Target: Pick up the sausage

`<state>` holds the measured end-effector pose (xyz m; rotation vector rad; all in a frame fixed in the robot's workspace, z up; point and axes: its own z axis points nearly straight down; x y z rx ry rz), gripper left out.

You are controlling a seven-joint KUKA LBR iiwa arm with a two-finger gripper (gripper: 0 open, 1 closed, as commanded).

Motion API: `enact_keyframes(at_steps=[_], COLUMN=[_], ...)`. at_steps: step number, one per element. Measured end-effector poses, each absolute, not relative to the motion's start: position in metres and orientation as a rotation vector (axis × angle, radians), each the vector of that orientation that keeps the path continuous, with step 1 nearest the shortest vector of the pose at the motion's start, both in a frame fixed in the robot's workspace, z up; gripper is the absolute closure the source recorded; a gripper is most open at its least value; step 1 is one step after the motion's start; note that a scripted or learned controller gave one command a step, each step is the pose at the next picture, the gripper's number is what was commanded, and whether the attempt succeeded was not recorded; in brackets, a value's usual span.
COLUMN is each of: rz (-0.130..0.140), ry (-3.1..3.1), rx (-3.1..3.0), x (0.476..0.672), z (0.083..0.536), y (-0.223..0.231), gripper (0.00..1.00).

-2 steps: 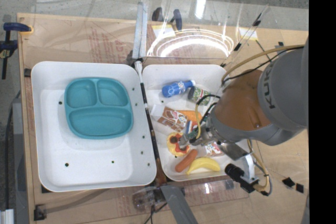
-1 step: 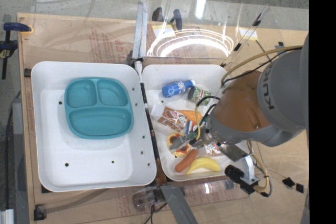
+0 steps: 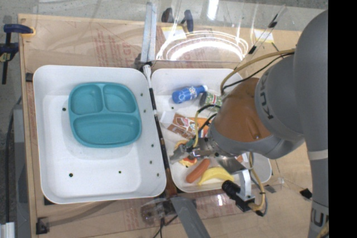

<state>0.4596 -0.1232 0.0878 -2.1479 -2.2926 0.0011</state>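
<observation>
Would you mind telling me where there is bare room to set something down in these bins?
The left bin has bare floor below the teal plate. The right bin is crowded: blue bottle, wrappers, sausage and banana under the arm.

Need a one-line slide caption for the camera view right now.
Arm reaches over the right bin, claw just above the sausage; teal plate sits in the left bin.

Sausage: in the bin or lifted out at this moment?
In the bin. The sausage lies on the floor of the right bin beside the banana, under the arm's wrist; nothing visibly grips it.
</observation>
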Motion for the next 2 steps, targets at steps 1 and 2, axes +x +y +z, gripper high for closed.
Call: enact_keyframes(at_steps=[1, 2], rz=[0.005, 0.005], ry=[-2.292, -2.292], rx=[-2.142, -2.142], x=[0.4582, 0.4583], z=[0.0972, 0.0972], y=[-0.1243, -0.1242], gripper=[1.0, 0.0])
